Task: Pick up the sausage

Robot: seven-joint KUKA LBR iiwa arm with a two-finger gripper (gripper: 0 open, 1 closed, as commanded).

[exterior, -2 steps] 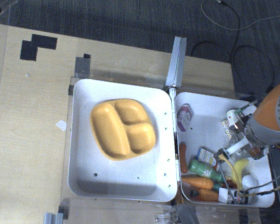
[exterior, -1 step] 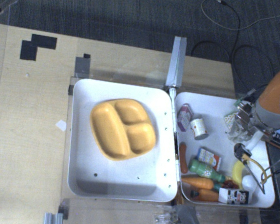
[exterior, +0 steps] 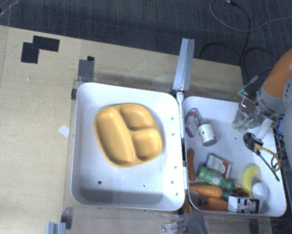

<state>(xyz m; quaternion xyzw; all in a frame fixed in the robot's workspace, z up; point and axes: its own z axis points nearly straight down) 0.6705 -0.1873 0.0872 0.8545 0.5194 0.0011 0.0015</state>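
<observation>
Sausage point(exterior: 191, 165): we saw it lying lengthwise against the right bin's point(exterior: 231, 107) left wall, just beside the green bottle point(exterior: 215, 177)
Carrot point(exterior: 207, 190): just below the sausage's end
Gripper point(exterior: 245, 120): we found it near the bin's far right corner, well apart from the sausage; its opening we could not tell

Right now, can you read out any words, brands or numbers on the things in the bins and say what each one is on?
None can be read.
Small carton: colored print, too blurred.
Green bottle: label too small.
White can: no legible text.
Black-and-white box: markings blurred.
</observation>
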